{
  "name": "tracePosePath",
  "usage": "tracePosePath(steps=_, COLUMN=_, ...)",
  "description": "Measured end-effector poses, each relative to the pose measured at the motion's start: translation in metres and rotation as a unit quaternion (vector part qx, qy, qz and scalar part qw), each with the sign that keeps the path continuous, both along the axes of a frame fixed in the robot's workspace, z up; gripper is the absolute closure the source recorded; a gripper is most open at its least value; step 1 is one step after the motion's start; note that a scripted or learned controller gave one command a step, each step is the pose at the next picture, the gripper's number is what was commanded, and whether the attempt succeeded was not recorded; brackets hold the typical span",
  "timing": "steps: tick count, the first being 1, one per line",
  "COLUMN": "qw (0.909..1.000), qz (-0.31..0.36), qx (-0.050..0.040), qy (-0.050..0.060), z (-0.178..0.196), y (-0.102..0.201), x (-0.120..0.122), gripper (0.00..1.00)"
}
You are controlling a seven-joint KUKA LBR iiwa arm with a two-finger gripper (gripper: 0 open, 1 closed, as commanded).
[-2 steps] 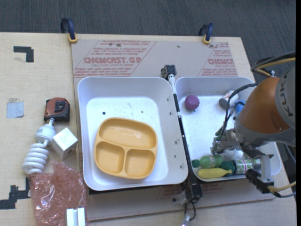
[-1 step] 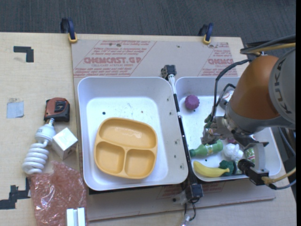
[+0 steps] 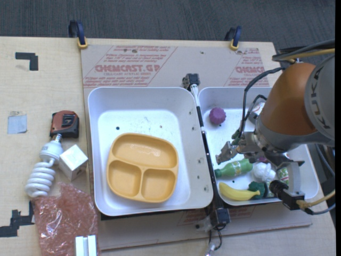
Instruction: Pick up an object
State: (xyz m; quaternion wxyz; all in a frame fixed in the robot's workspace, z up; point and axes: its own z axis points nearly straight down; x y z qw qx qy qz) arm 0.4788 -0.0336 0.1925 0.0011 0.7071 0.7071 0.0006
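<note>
We see a light wooden bench (image 3: 42, 47) on a dark grey floor (image 3: 160, 7), with a brown board (image 3: 138, 63) clamped at its far edge and two white bins on it. The left bin (image 3: 101, 143) holds a yellow tray (image 3: 143, 167) with three compartments. Left of this bin, on the bench, lie a tape measure (image 3: 65, 124), a spiral bulb (image 3: 43, 169), a white cube (image 3: 73, 160) and a reddish plastic bag (image 3: 64, 215). The arm (image 3: 290, 108) hangs over the right bin (image 3: 205, 103). The gripper (image 3: 228, 152) is low in this bin, near its left wall, and its fingers look a little spread with nothing between them. Just below the gripper lies a green bottle (image 3: 234, 168), very near or touching it; we cannot tell which. Nearer the front lies a banana (image 3: 238, 192), with a green object (image 3: 259, 187) beside it and a white object (image 3: 263, 171) just above that. A purple ball (image 3: 217, 116) lies apart, toward the far side of the bin.
</note>
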Motion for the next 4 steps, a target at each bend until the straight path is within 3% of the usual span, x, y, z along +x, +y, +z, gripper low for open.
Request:
tracePosePath(steps=1, qw=1.0000, qz=0.000, qx=-0.0005, qy=0.001, z=-0.004, y=-0.072, x=0.098, gripper=0.00)
tracePosePath(steps=2, qw=1.0000, qz=0.000, qx=0.0000, qy=0.001, z=-0.100, y=-0.080, x=0.097, gripper=0.00)
tracePosePath(steps=3, qw=1.0000, qz=-0.001, qx=0.0003, qy=0.001, z=-0.100, y=-0.064, x=0.040, gripper=0.00)
tracePosePath(steps=4, qw=1.0000, qz=-0.002, qx=-0.0001, qy=0.000, z=-0.090, y=-0.065, x=0.041, gripper=1.00)
